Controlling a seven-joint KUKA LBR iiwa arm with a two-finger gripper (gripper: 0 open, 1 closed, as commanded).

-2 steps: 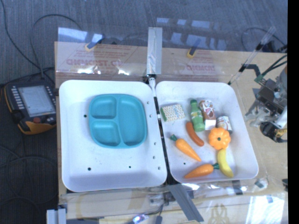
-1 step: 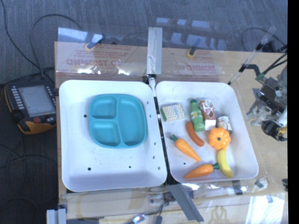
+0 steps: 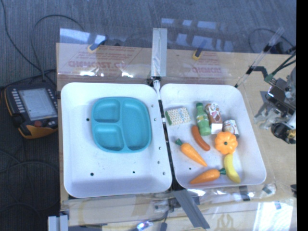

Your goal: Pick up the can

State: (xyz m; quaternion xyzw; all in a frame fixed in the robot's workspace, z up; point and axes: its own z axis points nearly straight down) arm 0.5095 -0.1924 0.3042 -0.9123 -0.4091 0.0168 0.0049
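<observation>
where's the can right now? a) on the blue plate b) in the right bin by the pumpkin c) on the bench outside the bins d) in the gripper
b: the can lies in the right bin, just above the pumpkin and beside the small carton.

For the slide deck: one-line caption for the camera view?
Small can among toy food in the right white bin; blue divided plate in the left white bin; gripper outside, right.

Your grey two-finger gripper (image 3: 278,110) sits at the view's right edge, beyond the bench's bins, carrying nothing.
</observation>
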